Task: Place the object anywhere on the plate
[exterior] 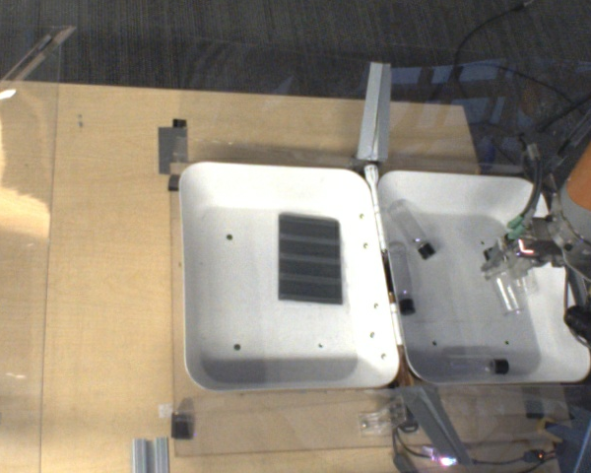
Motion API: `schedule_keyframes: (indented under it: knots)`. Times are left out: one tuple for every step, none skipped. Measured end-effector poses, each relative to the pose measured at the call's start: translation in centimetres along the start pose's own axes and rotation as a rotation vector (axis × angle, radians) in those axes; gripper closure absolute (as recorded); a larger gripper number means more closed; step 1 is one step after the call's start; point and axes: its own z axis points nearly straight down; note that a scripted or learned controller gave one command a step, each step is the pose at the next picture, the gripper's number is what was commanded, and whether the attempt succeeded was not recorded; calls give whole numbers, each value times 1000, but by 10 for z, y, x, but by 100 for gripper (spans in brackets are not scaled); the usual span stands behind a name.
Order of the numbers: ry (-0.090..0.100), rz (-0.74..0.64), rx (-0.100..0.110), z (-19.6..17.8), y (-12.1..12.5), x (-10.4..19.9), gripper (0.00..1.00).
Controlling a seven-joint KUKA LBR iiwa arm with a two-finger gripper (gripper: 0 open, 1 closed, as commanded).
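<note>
A dark grey ridged plate lies flat in the middle of the left bin. In the right bin, a small black piece rests left of centre. A second one sits by the left wall and a third near the front edge. A faint translucent shape lies along that left wall; what it is stays unclear. My gripper hangs over the right half of the right bin, well right of the black pieces and far from the plate. I see nothing held in it.
The arm, with its orange band, comes in from the right over the right bin's far corner, with cables around it. A grey metal post stands behind the divider between the bins. Small black clamps sit at the left bin's corners.
</note>
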Motion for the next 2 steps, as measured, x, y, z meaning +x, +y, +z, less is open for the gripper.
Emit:
schedule_keyframes:
  knots:
    - [0, -30, 2, -13, 30, 93, 100]
    - [0, 202, 5, 22, 45, 159, 100]
